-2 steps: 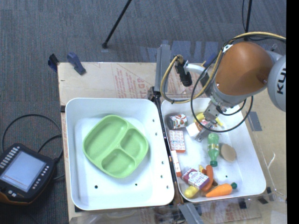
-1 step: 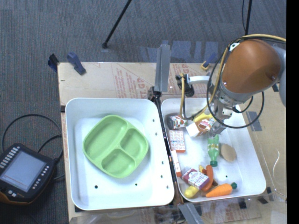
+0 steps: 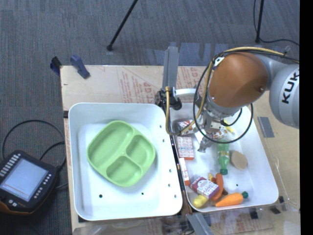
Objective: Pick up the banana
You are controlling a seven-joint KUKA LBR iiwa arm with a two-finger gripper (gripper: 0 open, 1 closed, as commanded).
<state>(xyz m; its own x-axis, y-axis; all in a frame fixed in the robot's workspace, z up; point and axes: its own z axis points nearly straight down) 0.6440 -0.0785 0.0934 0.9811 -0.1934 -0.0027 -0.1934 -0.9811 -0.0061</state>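
Here the gripper [image 3: 209, 140] hangs low over the right bin [image 3: 259, 151]; its closure seems unreadable.

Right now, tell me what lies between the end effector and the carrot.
In the camera view, a green bottle and a small orange-red piece lie between the end effector and the carrot.

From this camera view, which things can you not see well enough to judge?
- Gripper: blurred and partly under the orange wrist band; finger state unclear.
- Banana: too small among the right bin's clutter to single out.
- Boxes by the bin's left wall: print too small to read.
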